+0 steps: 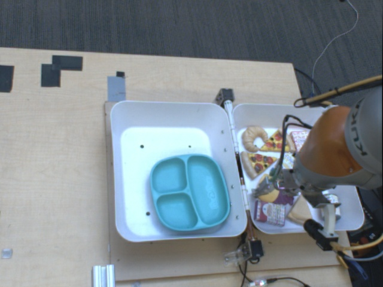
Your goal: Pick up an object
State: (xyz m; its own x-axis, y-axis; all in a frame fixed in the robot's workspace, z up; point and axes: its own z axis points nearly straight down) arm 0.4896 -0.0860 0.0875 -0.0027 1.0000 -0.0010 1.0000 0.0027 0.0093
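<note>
Purple pouch (272, 211) just below pincer (270, 184): light, floppy, slick, so pinch an edge; pincer state can't tell.

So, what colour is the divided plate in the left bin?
Light blue, a plain turquoise shade; the divided plate shows clearly in the camera view.

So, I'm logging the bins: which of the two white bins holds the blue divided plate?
The left white bin: its blue three-compartment plate lies alone there, while the right white bin holds toy food.
</note>
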